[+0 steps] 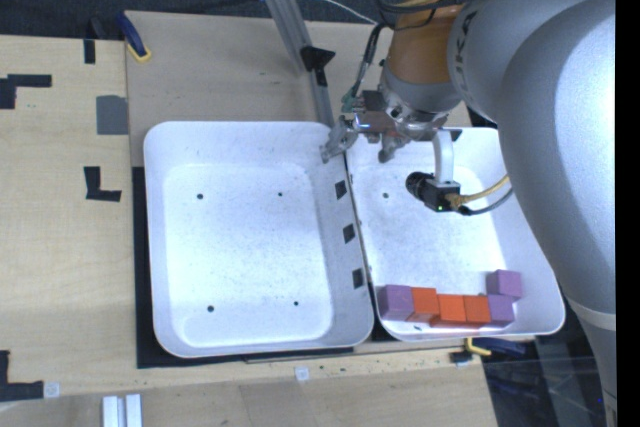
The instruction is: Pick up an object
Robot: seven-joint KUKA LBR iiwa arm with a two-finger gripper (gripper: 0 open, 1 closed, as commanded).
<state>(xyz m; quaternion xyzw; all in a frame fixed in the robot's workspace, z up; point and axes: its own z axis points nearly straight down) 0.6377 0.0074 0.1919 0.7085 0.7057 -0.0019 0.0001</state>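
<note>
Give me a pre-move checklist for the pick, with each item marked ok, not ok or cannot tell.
1. Targets present: purple and orange blocks lie in a row along the near wall of the right bin. Ok.
2. Hand over a target: the hand hangs near the far end of the right bin, away from the blocks. Not ok.
3. Nothing carried already: no block seen at the hand. Ok.
4. Finger opening: too small and cluttered to judge. Cannot tell.
5. Room to grasp: the blocks touch each other and the bin wall, so finger access looks tight. Not ok.
6. Cable clearance: the yellow cable loops above the bin floor, away from the blocks. Ok.
</note>
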